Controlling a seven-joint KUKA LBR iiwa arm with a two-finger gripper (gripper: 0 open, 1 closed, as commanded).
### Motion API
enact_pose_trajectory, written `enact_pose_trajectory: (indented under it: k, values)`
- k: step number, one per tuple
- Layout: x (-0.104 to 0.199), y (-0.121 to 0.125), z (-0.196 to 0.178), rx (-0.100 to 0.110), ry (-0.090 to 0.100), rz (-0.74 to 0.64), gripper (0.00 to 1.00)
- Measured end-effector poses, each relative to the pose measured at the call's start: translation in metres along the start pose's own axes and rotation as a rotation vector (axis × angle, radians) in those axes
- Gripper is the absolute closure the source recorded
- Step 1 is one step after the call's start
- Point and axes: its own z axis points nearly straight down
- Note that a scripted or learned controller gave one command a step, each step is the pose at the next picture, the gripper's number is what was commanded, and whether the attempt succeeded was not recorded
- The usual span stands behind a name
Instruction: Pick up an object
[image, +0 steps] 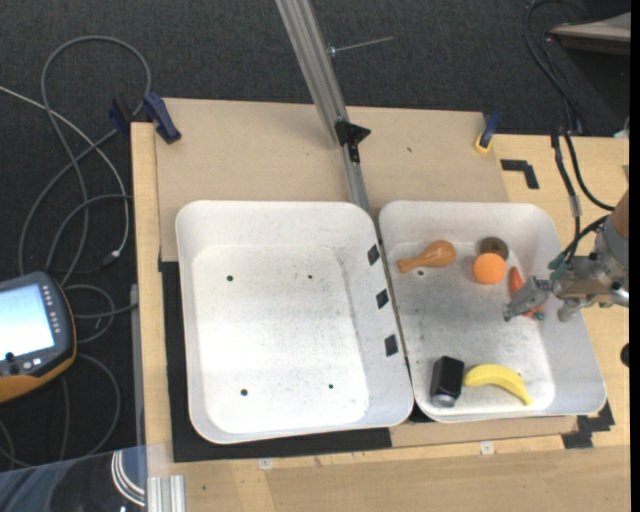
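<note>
We see the claw low over the right bin, near its right wall; we can't tell if it's apart or together. Right bin contents: orange ball beside a brown round piece, wooden pear-shaped piece, banana, black box. A red item sits just beside the claw.

White speckled bins, orange ball, yellow banana, black box, tan pear-shaped toy
</note>
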Motion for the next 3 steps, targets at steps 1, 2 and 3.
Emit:
enact_pose_trajectory:
  k: [1, 2, 3]
  values:
    - [-0.003, 0.0, 0.062, 0.001, 0.0, 0.001, 0.0]
    - [-0.009, -0.006, 0.122, 0.001, 0.0, 0.001, 0.0]
    - [-0.009, -0.004, 0.107, -0.01, -0.003, 0.0, 1.0]
